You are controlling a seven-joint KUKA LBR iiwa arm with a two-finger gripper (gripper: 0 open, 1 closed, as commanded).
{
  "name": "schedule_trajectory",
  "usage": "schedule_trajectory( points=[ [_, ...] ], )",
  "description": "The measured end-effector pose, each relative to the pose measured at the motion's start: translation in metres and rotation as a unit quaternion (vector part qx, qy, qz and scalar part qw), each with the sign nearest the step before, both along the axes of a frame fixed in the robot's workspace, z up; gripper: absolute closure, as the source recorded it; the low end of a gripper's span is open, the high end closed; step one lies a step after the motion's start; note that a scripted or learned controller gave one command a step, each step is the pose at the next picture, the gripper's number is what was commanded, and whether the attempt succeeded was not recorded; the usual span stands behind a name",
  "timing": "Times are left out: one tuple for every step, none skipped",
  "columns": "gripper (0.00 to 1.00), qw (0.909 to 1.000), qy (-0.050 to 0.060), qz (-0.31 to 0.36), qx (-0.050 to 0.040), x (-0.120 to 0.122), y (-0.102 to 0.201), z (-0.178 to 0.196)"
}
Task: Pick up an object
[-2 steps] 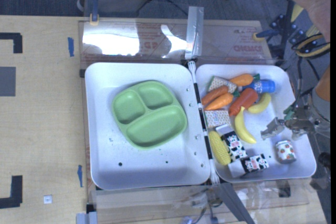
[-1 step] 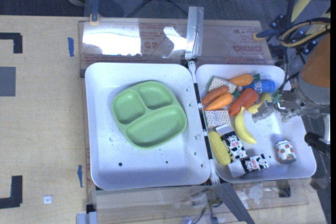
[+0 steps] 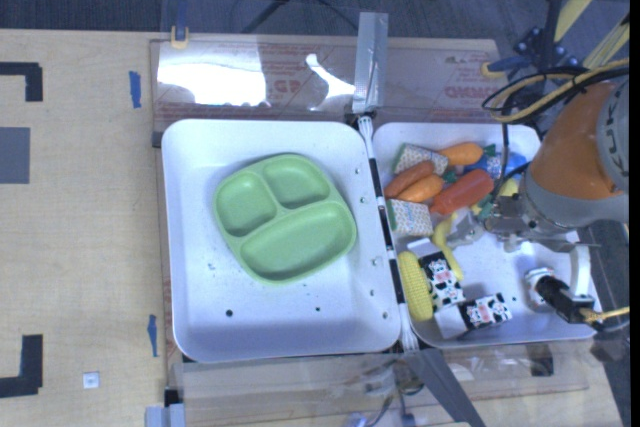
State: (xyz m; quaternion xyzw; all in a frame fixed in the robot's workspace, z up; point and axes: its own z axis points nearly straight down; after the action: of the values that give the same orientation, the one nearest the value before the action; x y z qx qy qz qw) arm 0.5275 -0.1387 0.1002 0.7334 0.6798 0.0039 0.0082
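— Orange plastic is your best bet: the toy carrot [image 3: 415, 180] lies at eleven o'clock in the right bin [image 3: 560, 330], touching the red pepper [image 3: 462, 192].
— And the gripper [image 3: 470, 228]?
— It hangs near the bin's centre, just beside that pile. You cannot tell whether the jaws are open or shut, because the wrist hides them.
— Why not the corn cob [image 3: 413, 283]?
— That bumpy yellow cob hugs the wall at seven o'clock, so it looks hard to straddle. Smooth tapered shapes slip, so I'd close across the carrot's thick middle. The cow-patterned blocks [image 3: 485, 312] are boxy and flat-sided, a fair second choice. Leave the glossy green divided plate [image 3: 287, 217] alone.
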Motion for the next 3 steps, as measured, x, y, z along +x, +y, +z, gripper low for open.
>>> schedule_trajectory(
  points=[
    [0.0, 1.0, 0.007, -0.001, 0.0027, 0.026, -0.042, -0.014],
    [0.0, 0.9914, 0.007, -0.13, 0.0039, 0.006, -0.013, -0.014],
    [0.0, 0.9789, 0.01, -0.204, 0.0044, -0.003, 0.054, 0.082]
  ],
)
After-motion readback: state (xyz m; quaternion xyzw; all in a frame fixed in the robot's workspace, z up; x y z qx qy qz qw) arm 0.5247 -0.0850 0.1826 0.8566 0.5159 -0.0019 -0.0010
